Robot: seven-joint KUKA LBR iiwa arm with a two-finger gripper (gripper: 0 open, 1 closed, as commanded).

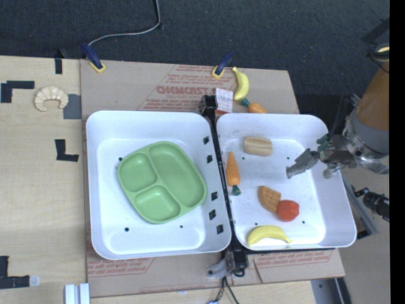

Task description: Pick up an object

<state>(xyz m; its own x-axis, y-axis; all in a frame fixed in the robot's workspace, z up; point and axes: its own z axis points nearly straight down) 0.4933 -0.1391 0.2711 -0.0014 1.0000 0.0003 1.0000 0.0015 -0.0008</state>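
The right bin [316, 126] holds a tan bread roll [257, 146], an orange carrot [233, 168], an orange waffle piece [269, 197], a red tomato [288, 210] and a yellow banana [267, 235]. My gripper [314, 168] hangs over the right side of this bin, right of the roll and above the tomato. Its fingers are spread open with nothing between them. One dark fingertip [296, 168] points left toward the middle of the bin.
The left bin [101, 132] holds a green divided plate [162, 181]. Behind the bins on the cardboard lie a second banana [240, 84], a small box [224, 99] and an orange piece [256, 108]. A croissant [50, 97] rests at far left.
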